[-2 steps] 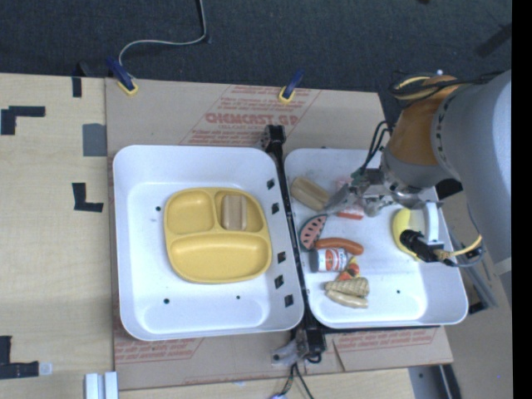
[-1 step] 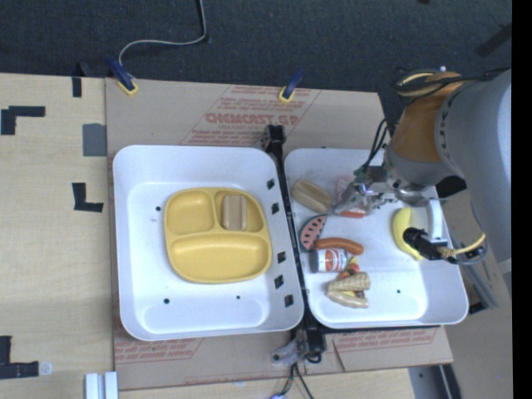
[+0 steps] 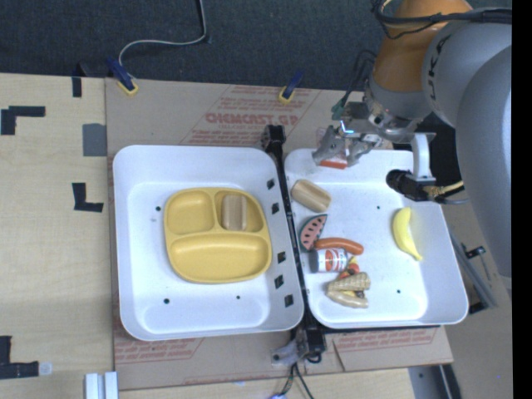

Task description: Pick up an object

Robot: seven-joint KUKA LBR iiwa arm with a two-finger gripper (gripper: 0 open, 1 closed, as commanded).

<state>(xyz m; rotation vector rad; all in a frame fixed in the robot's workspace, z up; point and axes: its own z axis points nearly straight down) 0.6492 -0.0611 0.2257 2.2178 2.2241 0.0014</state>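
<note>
Red and small, an item (image 3: 334, 163) sits at the tip of the tool (image 3: 339, 152), over the far left corner of the right bin (image 3: 432, 302). It looks pinched between the fingers, though it is too small and blurred to name, and whether it is lifted off the bin floor cannot be told.

Other things lie nearer in the right bin. A tan bun (image 3: 310, 195) lies just near of the tool, close to the bin's left wall. Nearer still come a watermelon slice (image 3: 313, 230), a hot dog (image 3: 338, 245), a small can (image 3: 332, 261) with a red and white label, and a pale, brownish toy (image 3: 348, 289) nearest of all; these four crowd together, touching or nearly so. A banana (image 3: 405, 233) lies apart on the right side of the bin.

The left bin (image 3: 137, 248) holds a yellow divided tray (image 3: 218, 233), with a brownish piece (image 3: 234, 212) in its far right compartment.

Both bins rest on a cardboard sheet (image 3: 191, 115) with red print, held by blue and yellow clamps (image 3: 123, 77) at its far edge. The sheet lies on a pale wooden counter (image 3: 46, 256) marked with black tape. Beyond the counter is dark carpet (image 3: 249, 23), crossed by a thin white cable (image 3: 166, 41).
</note>
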